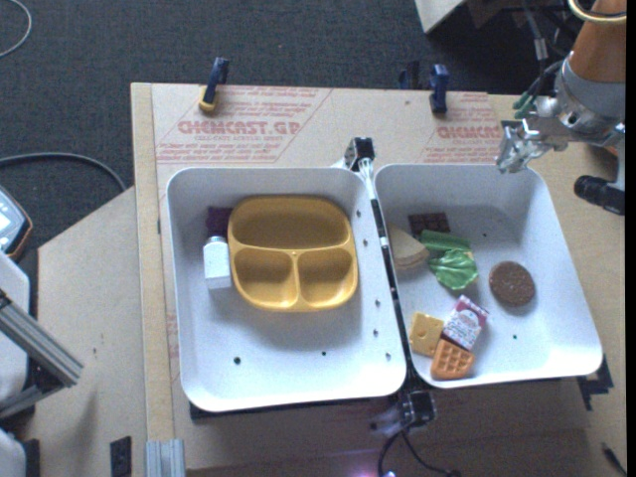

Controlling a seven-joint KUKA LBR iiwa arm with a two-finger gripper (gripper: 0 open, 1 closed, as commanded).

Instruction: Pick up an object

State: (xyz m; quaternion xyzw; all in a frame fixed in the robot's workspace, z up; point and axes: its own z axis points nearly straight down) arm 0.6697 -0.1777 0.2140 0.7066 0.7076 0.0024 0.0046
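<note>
1. Two white bins sit side by side on the worktop [298, 127].
2. Claw [515, 157] hangs over the far right corner of the right bin [566, 296]; nothing sits between its fingers, and their spread cannot be judged.
3. Right bin contents: brown round cookie [512, 283], green leaf [452, 264], waffle [453, 360], cheese [425, 332].
4. Left bin [189, 266] carries a yellow divided plate [292, 252].

An orange band is showing above the grey wrist of the robot arm [596, 63], and a silvery metal two-finger gripper [513, 153] with green-tinted fittings and dark cables is showing below.
</note>
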